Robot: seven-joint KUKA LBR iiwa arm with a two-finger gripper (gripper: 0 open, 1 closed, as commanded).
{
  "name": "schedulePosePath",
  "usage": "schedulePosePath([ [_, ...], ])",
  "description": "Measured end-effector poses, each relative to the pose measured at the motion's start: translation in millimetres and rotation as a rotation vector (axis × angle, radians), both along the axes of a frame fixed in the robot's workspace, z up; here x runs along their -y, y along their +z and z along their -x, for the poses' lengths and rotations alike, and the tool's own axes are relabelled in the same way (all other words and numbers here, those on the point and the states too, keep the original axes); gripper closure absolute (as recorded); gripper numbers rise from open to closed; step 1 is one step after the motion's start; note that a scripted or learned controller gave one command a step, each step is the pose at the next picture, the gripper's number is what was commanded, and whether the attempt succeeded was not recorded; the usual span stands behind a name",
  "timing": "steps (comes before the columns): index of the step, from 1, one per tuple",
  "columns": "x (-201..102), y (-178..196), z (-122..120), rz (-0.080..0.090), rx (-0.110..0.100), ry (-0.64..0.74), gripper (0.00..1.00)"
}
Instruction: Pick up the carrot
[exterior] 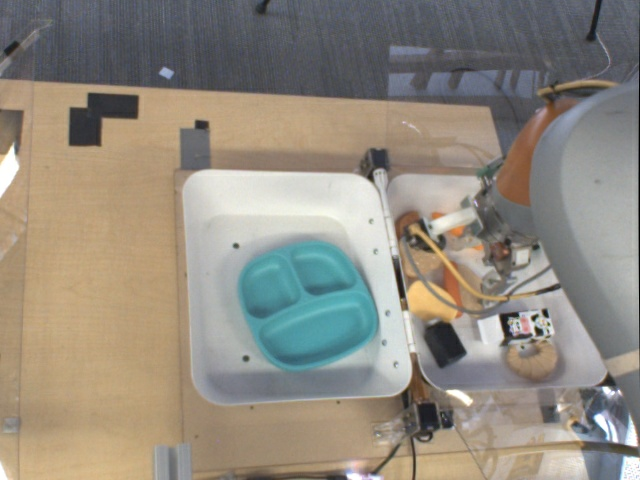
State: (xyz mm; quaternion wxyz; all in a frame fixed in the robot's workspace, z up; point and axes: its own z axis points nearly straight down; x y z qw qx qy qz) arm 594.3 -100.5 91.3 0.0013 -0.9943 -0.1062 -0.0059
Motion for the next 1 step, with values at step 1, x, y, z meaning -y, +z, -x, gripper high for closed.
schedulePosePath([
  [1, -15.7, 0.8, 16.7, 0.008, 0.005, 0.002, 0.0],
])
